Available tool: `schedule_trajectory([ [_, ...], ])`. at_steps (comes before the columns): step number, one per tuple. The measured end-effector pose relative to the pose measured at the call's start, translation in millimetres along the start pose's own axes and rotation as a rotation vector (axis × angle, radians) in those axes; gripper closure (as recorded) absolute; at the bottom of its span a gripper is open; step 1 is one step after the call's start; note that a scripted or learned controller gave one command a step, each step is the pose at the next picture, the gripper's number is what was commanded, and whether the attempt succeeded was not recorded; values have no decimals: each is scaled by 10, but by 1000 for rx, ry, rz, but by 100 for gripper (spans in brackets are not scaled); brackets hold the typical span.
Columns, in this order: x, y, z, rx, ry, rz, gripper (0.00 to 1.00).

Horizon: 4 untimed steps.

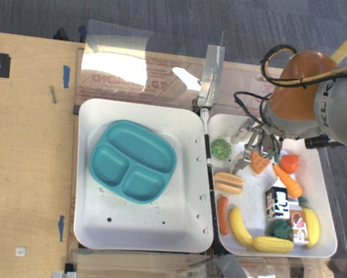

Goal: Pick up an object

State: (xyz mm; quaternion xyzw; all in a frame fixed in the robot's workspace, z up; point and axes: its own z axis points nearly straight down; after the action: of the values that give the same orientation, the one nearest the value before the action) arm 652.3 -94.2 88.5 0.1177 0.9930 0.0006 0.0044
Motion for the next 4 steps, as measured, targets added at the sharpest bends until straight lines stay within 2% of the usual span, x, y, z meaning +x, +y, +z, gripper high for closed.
schedule_trajectory([
  [1,-4,-661,-2,2,2,-240,0],
  [2,717,-930,-17,1,-1,-139,0],
  [3,1203,-1154,-20,0,-4,-53,0],
  [4,1103,-744,-24,2,-9,-261,0],
])
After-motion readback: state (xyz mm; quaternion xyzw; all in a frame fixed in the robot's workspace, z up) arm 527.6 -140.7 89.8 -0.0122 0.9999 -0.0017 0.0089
